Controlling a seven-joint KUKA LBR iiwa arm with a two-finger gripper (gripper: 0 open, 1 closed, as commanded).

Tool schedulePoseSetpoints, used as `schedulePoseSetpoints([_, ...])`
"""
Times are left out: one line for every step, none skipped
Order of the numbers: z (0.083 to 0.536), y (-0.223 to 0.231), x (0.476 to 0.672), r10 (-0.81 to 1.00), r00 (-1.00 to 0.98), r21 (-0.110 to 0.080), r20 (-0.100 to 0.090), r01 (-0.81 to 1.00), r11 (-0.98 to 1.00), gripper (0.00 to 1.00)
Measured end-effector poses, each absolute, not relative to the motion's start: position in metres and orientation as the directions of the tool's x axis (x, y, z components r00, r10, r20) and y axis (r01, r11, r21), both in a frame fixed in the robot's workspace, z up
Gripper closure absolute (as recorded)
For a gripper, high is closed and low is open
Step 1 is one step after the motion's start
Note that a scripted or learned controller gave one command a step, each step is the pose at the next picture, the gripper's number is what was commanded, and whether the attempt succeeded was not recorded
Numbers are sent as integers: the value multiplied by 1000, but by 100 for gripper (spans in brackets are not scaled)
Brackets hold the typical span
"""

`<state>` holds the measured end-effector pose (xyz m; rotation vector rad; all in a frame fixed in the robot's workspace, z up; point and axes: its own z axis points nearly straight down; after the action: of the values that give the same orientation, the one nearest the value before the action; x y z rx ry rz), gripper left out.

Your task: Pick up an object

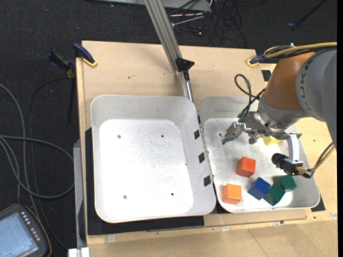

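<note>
The gripper point(239, 134) is hanging over the right bin point(214, 123), holding nothing, its fingers apart. Two orange blocks point(246, 166), a blue block point(260, 188) and green blocks point(281, 190) are lying near the bin's front. A yellow block point(271, 140) is peeking out beside the arm.

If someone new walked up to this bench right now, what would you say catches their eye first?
Probably the grey arm with its orange band, reaching in from the right over the right bin, its tool hanging above the bin floor. Next, the bright blocks clustered in that bin's near corner: two orange cubes, a blue cube and green blocks, with a yellow piece partly hidden under the wrist.
</note>
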<state>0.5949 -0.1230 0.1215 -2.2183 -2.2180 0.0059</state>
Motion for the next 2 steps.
schedulePoseSetpoints([93, -122, 594, 1000, 0, -3, 0, 1000, 0, 0])
schedulePoseSetpoints([106, -123, 596, 1000, 1, 2, -1, 1000, -1, 100])
